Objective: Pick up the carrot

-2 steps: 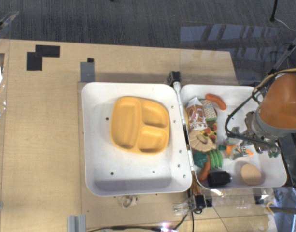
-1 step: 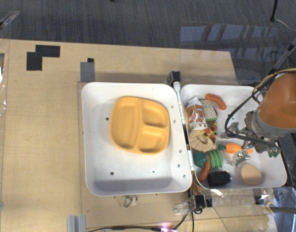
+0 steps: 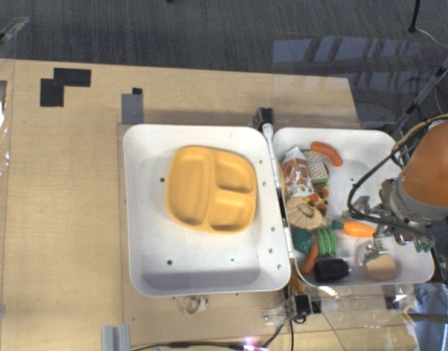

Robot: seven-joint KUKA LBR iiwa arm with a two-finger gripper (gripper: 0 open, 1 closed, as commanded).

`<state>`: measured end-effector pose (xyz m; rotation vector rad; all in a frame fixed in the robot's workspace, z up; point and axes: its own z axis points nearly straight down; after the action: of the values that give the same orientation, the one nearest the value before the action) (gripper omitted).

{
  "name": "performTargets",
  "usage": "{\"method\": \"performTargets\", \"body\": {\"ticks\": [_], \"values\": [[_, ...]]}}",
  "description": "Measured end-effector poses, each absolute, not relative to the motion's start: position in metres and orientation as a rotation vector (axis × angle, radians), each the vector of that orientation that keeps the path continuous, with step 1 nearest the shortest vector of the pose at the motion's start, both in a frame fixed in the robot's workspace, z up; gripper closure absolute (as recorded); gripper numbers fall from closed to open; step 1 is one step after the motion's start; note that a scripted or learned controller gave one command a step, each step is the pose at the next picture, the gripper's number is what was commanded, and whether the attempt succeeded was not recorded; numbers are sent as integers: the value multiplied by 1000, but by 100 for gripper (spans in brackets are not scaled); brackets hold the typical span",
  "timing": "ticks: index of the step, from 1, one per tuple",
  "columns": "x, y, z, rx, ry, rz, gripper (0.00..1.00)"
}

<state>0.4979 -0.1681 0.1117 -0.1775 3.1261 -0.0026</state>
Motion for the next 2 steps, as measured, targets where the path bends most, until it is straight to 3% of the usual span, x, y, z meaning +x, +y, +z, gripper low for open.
{"method": "performTargets", "body": {"ticks": [1, 2], "values": [[549, -187, 89, 37, 3129, -1, 0], [504, -130, 91, 115, 3119, -3, 0]]}}
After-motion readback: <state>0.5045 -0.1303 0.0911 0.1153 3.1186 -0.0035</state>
